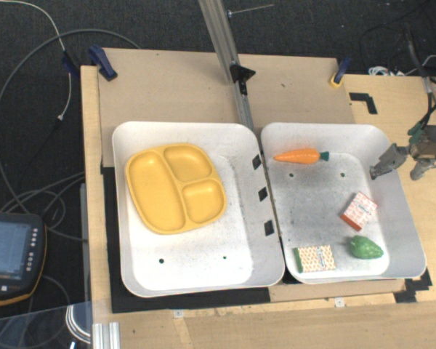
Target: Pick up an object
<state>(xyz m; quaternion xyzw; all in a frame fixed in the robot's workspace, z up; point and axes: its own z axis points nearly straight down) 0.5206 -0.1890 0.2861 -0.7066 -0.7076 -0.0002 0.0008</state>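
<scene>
Grey metal gripper (405,163) hovers at the right bin's (392,257) right rim, its two fingers (384,165) spread wide, gripping nothing. Left of them lies a smooth orange plastic carrot (299,156); below them sit a small red-and-white carton (359,211), a glossy green pepper-like toy (365,248) and a flat printed packet (315,259).

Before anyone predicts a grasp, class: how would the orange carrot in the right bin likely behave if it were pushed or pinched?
The carrot looks rounded and tapered, so a sideways push would probably roll it in a curve. Its smooth, plastic-like surface suggests a stiff, light toy that might slip from a pinch near the narrow tip. It lies apart from other items on the right bin floor, so nothing would stop it early.
</scene>
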